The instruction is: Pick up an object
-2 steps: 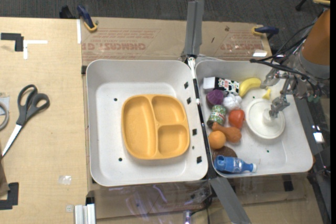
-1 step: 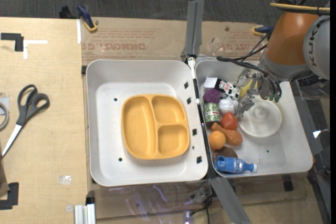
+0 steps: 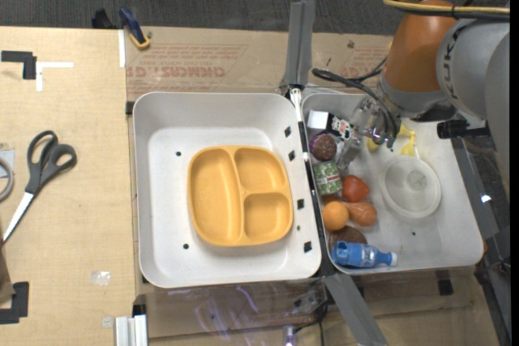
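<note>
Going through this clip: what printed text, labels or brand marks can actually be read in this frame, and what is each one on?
Red print on the cardboard sheet behind the bins: upside down in this view and blurred, not legible.
Label on the green can in the right bin: too small to read.
Label on the blue bottle: too small to read.
Black-and-white card near the end effector: pattern, no readable text.

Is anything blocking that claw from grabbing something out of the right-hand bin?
Nothing visible does. The gripper hangs over the back of the right bin, and the dark round fruit and the small can lie just beside it, uncovered.
</note>
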Action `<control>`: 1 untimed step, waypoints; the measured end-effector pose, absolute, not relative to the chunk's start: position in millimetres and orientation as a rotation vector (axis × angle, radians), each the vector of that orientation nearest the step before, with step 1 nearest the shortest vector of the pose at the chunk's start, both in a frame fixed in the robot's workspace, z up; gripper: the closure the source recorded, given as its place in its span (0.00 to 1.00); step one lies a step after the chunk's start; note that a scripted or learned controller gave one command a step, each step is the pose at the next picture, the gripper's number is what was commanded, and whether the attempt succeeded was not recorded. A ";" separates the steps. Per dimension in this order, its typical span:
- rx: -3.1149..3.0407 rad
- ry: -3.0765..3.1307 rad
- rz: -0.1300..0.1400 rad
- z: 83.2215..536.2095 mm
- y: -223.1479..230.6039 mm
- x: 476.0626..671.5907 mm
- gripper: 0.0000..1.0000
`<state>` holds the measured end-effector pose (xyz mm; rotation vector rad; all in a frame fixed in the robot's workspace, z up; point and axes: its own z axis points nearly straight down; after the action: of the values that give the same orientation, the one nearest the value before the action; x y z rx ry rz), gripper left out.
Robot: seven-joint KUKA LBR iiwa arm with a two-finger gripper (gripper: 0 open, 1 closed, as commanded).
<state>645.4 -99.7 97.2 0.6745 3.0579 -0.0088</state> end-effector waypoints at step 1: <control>0.780 3.037 -0.001 94.4 -163.7 623.4 0.00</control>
<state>623.4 -163.7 94.4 0.7801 3.0373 -0.0011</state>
